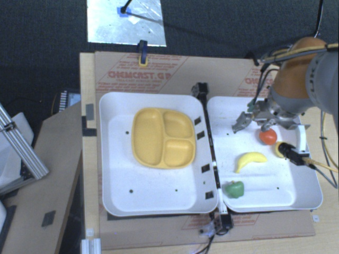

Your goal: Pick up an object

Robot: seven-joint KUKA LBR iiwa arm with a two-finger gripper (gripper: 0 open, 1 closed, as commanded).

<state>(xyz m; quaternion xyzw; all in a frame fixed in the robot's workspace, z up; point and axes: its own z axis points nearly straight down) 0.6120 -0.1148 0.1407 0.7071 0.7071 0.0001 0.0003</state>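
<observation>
Two white bins on bench; right bin (307,197) holds tomato (268,137), banana (250,160), green pepper (234,189). Gripper (244,121) spread, holding nothing, near far edge. Advice: centre over tomato, descend straight.

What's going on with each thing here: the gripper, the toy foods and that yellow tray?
Gripper: open, above the right bin's floor, holding nothing.
Tomato: resting beside the gripper.
Banana: lying flat in the right bin.
Green pepper: at that bin's near-left corner.
Yellow tray: flat in the left bin.
</observation>
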